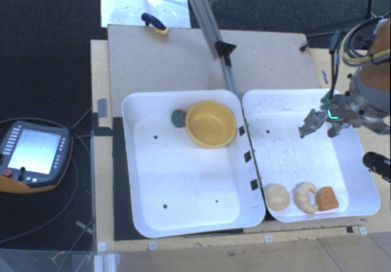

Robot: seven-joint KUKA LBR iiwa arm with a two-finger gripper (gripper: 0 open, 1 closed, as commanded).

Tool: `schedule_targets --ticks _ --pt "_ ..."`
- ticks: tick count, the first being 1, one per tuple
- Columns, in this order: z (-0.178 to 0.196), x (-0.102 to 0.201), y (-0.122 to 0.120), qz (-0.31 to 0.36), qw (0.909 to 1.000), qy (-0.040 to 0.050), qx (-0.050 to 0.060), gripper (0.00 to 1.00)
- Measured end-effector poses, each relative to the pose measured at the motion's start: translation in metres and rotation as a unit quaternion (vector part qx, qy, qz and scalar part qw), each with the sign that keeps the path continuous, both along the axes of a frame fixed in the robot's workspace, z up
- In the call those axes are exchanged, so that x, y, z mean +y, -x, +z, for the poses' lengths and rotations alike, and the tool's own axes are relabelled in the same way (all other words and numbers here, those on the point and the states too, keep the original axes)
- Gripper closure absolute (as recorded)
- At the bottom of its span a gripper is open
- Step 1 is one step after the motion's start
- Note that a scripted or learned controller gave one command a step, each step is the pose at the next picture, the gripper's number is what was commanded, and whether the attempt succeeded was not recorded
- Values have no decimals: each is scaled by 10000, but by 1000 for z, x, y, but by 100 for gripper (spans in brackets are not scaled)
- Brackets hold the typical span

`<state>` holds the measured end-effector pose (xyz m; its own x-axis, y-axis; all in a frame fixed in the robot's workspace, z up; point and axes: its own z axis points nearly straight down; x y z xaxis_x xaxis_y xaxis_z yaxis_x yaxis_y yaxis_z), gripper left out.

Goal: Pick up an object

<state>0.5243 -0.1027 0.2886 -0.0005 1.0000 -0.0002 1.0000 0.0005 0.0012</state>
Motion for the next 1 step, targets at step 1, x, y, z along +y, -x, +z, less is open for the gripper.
schedule_targets --ticks 1 --pt "0 0 0 0 10000 0 0 0"
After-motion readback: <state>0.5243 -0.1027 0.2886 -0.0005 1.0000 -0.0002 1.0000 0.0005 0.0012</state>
